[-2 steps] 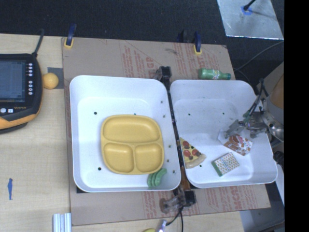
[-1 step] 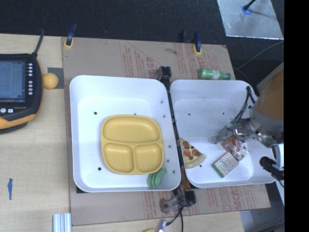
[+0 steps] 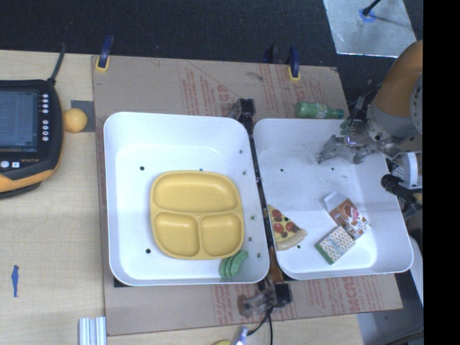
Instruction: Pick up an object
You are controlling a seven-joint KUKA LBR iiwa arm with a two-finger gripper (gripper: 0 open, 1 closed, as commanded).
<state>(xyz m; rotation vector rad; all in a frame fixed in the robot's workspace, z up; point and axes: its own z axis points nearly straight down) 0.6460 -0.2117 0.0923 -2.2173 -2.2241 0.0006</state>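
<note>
A yellow divided plate (image 3: 195, 214) lay in the left bin (image 3: 122, 142); a pizza slice (image 3: 284, 230) and two small cartons (image 3: 343, 230) lay in the right bin (image 3: 302, 142). The gripper (image 3: 343, 149), fingers spread and holding nothing, hovered at the far edge, apparently approaching; next it needed to descend over a carton.

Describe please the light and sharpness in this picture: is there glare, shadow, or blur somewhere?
Camera view: light is even and bright; the left bin is almost washed out around the yellow tray, with a soft shadow along its inner walls. The pincer over the right bin looks soft, details hard to read. The floor at the top is dark.
</note>
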